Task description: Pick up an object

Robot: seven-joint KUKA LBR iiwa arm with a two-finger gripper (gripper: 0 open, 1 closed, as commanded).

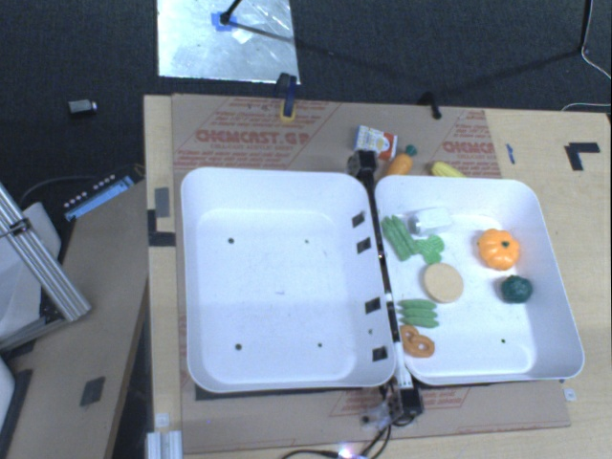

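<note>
The right white bin (545,285) holds several small objects. An orange pumpkin (498,248) sits at its right, with a dark green round thing (516,290) just below it. A tan disc (443,282) lies mid-bin. Green pods (405,238) lie at the upper left beside a clear, whitish item (431,221). A smaller green pod (419,313) and an orange pretzel shape (417,341) lie near the bin's lower left.
The left white bin (201,285) adjoins the right one along a black hinged divider (381,275). Behind the bins lie a carrot (399,164), a yellow item (446,170) and a small packet (373,141). A metal sheet (226,25) lies on the floor beyond.
</note>
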